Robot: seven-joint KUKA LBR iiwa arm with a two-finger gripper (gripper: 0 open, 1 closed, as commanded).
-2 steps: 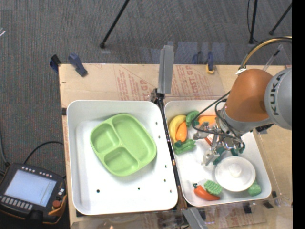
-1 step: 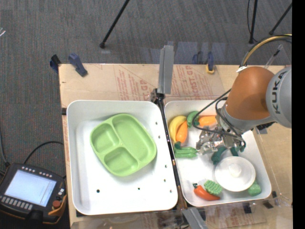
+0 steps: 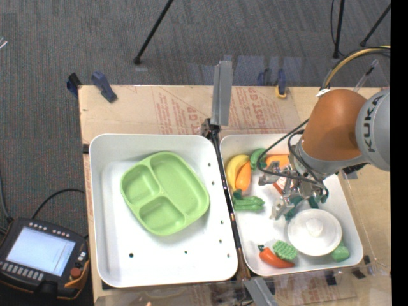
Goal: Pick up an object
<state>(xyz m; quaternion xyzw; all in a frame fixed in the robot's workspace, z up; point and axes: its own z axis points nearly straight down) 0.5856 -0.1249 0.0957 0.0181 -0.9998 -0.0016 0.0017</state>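
Observation:
My gripper (image 3: 285, 205) hangs low over the middle of the right bin (image 3: 354, 217), under the orange wrist band (image 3: 333, 125). Toy food lies around it: a yellow banana (image 3: 236, 167) and an orange piece (image 3: 244, 176) to its left, and a green pod (image 3: 249, 203) just left of the tip. A small red piece (image 3: 278, 187) shows partly under the gripper body. A white bowl (image 3: 314, 232) sits just right of and below the tip. Nothing is visibly held.
The left bin (image 3: 108, 234) bears a green divided plate (image 3: 166, 192). At the right bin's front lie an orange-red carrot (image 3: 270, 257) beside a green ridged piece (image 3: 285, 250), and a green lump (image 3: 340, 254). A grey post (image 3: 221, 97) stands behind the bins.

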